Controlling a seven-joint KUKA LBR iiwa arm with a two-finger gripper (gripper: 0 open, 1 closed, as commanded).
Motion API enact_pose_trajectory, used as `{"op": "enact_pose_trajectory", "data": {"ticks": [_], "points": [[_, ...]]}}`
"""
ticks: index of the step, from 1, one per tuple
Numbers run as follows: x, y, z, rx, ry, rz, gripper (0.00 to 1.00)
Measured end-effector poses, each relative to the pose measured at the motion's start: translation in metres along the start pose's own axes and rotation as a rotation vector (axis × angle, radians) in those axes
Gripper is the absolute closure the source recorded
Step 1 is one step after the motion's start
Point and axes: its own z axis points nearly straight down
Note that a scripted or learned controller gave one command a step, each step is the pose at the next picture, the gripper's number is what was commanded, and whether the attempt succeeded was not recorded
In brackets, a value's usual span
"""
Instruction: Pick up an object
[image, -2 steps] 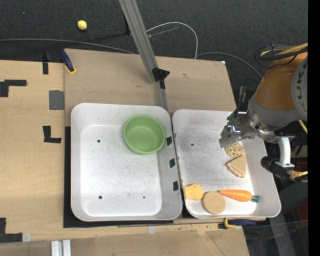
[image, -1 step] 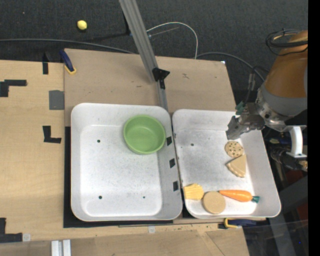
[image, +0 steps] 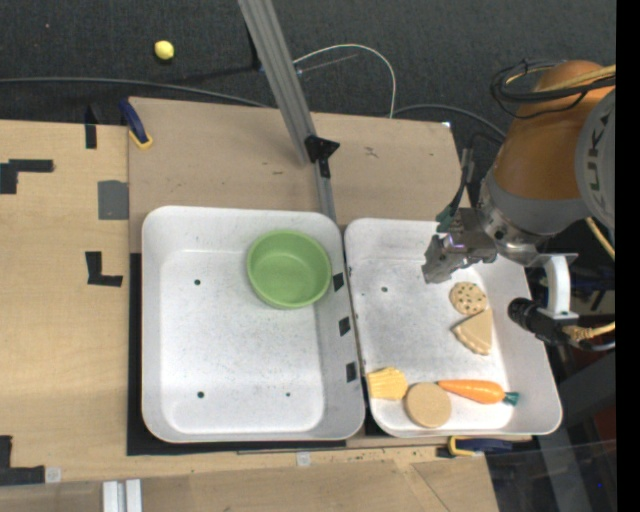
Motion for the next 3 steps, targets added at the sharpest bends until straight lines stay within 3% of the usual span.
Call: {"op": "enact_pose_trajectory", "data": {"ticks": [3], "points": [[0.155,-0.045,0.022,0.002,0.0,-0.002,1.0]]}}
